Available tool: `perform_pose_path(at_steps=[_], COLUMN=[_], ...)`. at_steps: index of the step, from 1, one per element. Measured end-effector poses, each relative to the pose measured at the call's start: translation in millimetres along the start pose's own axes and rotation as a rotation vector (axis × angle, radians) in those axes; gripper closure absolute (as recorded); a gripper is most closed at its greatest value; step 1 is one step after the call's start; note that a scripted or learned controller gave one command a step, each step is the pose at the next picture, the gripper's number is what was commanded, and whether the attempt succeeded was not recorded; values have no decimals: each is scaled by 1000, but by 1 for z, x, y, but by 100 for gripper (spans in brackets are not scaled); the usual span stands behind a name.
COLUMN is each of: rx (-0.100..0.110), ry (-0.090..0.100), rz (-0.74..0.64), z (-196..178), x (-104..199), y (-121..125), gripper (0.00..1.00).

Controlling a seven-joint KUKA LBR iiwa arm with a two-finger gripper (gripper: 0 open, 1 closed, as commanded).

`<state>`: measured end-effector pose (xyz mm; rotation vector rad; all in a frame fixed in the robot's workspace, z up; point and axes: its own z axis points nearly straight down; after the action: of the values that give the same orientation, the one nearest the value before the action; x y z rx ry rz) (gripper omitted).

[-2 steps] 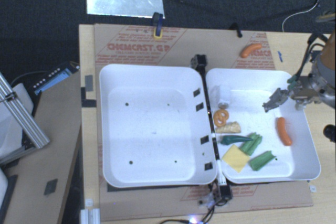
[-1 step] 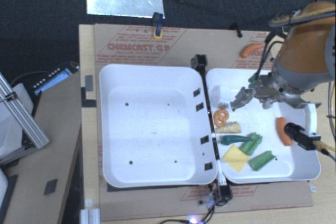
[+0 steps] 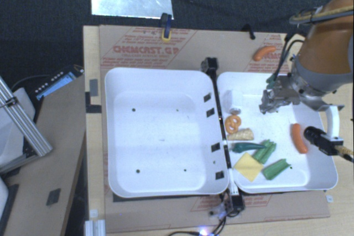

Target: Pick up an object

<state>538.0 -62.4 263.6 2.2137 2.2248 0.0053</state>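
My gripper (image 3: 269,105) hangs over the upper middle of the right bin (image 3: 318,179), with nothing seen between its fingers. Below it and to the left lie an orange pretzel (image 3: 233,121) and a beige piece (image 3: 240,134). Lower in the bin lie a dark green pod (image 3: 248,147), a green piece (image 3: 266,151), a second green piece (image 3: 275,168) and a yellow wedge (image 3: 248,166). An orange sausage (image 3: 299,137) lies toward the bin's right side. A small white piece (image 3: 234,110) sits just above the pretzel.
The left bin (image 3: 160,130) adjoins the right one along a black divider (image 3: 219,119). Another orange sausage (image 3: 264,53) lies on the cardboard behind the right bin. A black fitting (image 3: 323,142) sticks in at the right bin's edge.
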Motion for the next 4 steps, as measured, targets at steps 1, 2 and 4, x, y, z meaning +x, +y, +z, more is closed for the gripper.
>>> perform_pose_path(at_steps=[1, 2, 4], rx=[-15, 5, 2], ry=[1, 3, 1], rz=[-8, -3, -1], z=[-104, -105, -140], x=[88, 113, 177], y=[94, 2, -50], gripper=[100, 100, 100])
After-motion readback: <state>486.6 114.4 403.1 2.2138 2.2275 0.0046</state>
